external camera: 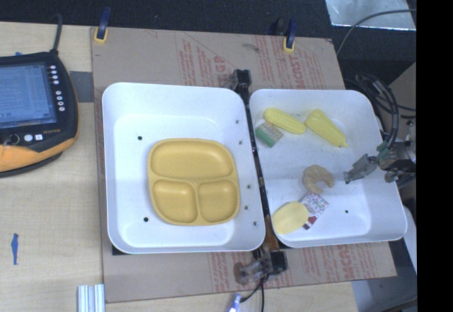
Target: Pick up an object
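Observation:
The right bin (368, 222) holds two yellow corn cobs (284, 121) (326, 127) near its far side. A small green and white piece (269, 134) lies by its left wall. A tan lumpy item (318, 177) sits in the middle. Just below it lie a red and white packet (315, 204) and a pale yellow round piece (291, 218) at the near left corner. My gripper (374, 172) hangs low over the bin's right side, open, with nothing between its fingers. Its left finger (356, 170) points toward the tan item, a short gap away.
The left bin (124, 162) holds a yellow divided plate (193, 181). An orange and black teach pendant (32, 109) lies on the bench at the far left. Blue clamps (289, 35) pin the cardboard underlay at the back. Cables (379, 95) hang by the right bin's far right corner.

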Controlling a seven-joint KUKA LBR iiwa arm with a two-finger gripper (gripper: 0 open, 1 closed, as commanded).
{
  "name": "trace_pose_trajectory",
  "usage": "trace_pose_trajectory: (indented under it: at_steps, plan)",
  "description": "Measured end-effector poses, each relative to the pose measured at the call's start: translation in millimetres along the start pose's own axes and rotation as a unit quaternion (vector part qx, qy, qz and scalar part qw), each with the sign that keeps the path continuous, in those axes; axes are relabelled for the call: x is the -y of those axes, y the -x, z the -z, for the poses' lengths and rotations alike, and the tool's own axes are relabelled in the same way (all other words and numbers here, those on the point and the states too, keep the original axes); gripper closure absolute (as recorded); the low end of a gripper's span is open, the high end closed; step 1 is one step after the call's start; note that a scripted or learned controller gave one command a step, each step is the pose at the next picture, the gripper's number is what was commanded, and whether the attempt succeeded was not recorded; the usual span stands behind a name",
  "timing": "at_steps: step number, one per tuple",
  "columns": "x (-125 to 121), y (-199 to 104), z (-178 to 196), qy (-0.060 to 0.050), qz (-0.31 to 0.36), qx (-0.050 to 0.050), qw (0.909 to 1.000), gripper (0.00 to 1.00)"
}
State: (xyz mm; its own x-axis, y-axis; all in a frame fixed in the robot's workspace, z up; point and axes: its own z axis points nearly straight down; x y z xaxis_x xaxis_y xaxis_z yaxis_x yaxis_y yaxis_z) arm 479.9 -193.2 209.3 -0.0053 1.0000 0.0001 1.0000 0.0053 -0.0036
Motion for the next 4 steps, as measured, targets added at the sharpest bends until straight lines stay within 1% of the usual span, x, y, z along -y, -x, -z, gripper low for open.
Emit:
trace_pose_trajectory:
  at_steps: [1, 2, 3, 4]
  plan:
    - [-31, -67, -118, -0.001, 0.001, 0.000, 1.0000, 0.00]
    - [-82, -100, -117, 0.000, 0.002, 0.000, 1.0000, 0.00]
    - [-82, -99, -106, 0.000, 0.002, 0.001, 1.0000, 1.00]
    - [-105, -162, -17, 0.001, 0.000, -0.001, 1.0000, 1.00]
